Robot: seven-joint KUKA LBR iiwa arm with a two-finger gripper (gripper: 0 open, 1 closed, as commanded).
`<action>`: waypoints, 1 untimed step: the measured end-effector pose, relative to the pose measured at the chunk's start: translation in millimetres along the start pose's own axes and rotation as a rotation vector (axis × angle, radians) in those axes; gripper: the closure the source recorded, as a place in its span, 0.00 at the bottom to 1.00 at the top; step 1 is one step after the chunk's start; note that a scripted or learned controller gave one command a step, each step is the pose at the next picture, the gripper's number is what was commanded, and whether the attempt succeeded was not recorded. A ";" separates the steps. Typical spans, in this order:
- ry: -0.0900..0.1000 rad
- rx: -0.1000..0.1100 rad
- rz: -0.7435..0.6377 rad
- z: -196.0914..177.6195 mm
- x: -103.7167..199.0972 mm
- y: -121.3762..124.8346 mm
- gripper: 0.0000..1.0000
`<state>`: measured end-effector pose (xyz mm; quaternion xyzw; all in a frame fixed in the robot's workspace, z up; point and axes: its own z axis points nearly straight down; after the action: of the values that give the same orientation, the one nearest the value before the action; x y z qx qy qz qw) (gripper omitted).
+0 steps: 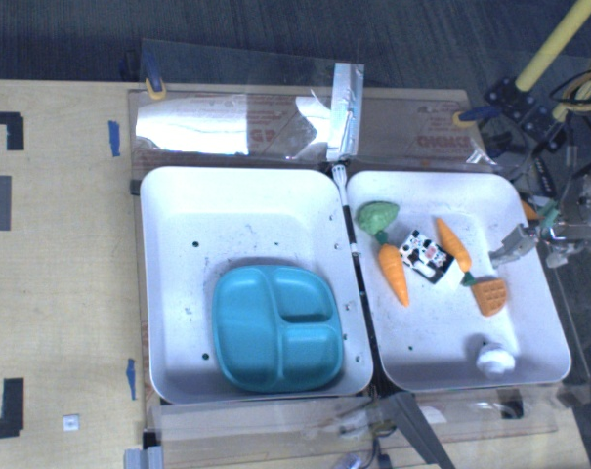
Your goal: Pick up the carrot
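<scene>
- Two shallow white plastic bins sat side by side on the bench: the left bin [168, 203] and the right bin [544, 335].
- A teal moulded plastic tray with three compartments [275, 328] lay in the near half of the left bin.
- In the right bin, one orange toy carrot [394, 273] lay at a slant near the bin's left wall, its tip pointing to the near side.
- A second, slimmer orange carrot [453, 244] lay just right of it, with a small black-and-white patterned block [424, 256] between the two and touching or nearly touching both.
- A green leafy toy vegetable [377, 216] sat at the far left of that bin, just beyond the first carrot.
- A stubby orange piece with a green stem [488, 294] lay further right, and a small white rounded object [494, 361] rested near the bin's near wall.
- The grey gripper [515, 245] hung over the right bin's right side, apart from both carrots; whether its jaws were spread or pressed together could not be told.
</scene>
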<state>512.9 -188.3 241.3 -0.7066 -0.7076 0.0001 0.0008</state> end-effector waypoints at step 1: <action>-0.002 -0.005 -0.102 145.3 -8.7 50.3 0.00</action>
<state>563.0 -196.8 95.9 -0.6695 -0.7428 -0.0010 -0.0018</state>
